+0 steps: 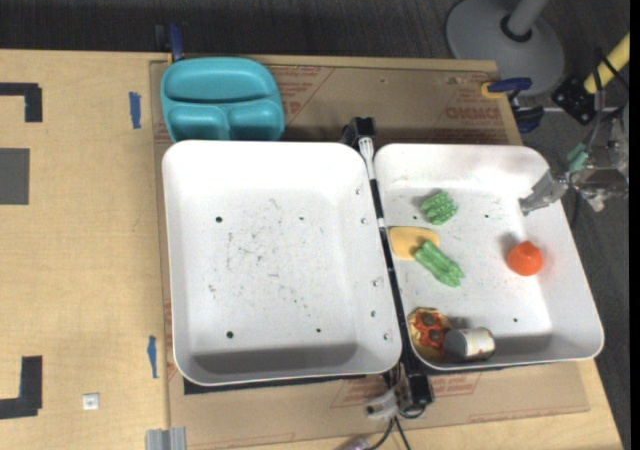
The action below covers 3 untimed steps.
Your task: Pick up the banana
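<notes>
— Where is the banana?

— The pale yellow plastic toy banana (409, 240) lies at the right white bin's (575, 283) left wall, touching a knobbly green toy (439, 264).

— How will it handle?

— Probably light, stiff, slick; I'd pinch its bare left end. My gripper (548, 191) hovers over the bin's right rim; its opening I cannot tell.

- The banana (407, 240) is a pale yellow, stubby piece lying flat on the floor of the right bin (560, 323).
- It sits close against that bin's left wall, about midway along it.
- Its right end touches or slips under a green, knobbly item (439, 264).
</notes>
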{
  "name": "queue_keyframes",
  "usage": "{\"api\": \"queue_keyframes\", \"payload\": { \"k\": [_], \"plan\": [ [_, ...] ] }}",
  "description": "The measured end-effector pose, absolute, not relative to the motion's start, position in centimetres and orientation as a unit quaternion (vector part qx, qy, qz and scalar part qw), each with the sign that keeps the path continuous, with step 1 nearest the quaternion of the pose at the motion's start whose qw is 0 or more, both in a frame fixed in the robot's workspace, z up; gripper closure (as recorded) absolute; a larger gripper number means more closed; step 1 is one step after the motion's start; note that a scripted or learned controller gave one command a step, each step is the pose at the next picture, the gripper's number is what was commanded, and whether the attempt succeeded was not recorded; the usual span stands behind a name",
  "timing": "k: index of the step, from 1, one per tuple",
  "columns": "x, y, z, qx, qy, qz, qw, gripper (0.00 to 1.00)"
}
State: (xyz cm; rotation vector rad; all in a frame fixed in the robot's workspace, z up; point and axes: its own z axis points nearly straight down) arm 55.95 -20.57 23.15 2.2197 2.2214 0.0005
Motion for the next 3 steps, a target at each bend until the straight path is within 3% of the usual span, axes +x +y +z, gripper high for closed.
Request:
{"api": "queue_keyframes", "payload": {
  "k": [1,2,3],
  "plan": [
    [54.0,-14.4,10.5,0.732,0.681,0.0006,0.000,0.00],
    [52.3,-4.7,18.5,0.765,0.644,0.0005,0.000,0.00],
    [51.5,5.7,18.5,0.689,0.725,-0.0005,-0.001,0.00]
  ]
}}
